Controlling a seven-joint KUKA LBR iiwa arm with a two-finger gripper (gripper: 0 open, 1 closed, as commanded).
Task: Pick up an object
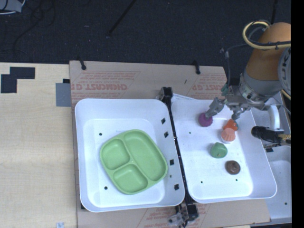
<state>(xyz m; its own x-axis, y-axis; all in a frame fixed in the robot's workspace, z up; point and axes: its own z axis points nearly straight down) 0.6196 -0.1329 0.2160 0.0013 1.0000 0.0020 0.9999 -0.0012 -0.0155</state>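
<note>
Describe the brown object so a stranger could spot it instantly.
Look in the right bin, the one without the green tray. Four small items run down its middle; the brown disc is the lowest, just below the green ball. It alone is dark, flat and ring-like.

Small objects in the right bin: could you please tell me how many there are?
4. A purple piece lies at the far left, an orange piece to its right, a green piece nearer, and a brown disc nearest. The arm may hide others.
</note>
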